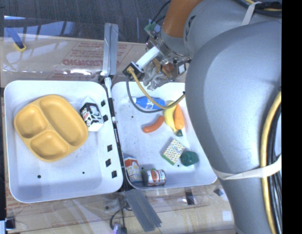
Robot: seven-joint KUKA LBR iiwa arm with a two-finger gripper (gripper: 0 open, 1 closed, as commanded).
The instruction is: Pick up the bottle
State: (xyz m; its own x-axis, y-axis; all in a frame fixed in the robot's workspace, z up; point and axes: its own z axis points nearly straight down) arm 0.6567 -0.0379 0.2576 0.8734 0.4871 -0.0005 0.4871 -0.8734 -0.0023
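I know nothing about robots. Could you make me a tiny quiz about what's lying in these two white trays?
1. True or false: the yellow divided plate lies in the left bin.
2. Which item sits beside the banana? A) orange carrot B) a spoon C) a cup
3. Fill in: the can lies at the right bin's ____ edge.

Key: 1 true; 2 A; 3 near (bottom). The pincer hovers over the right bin's far end.
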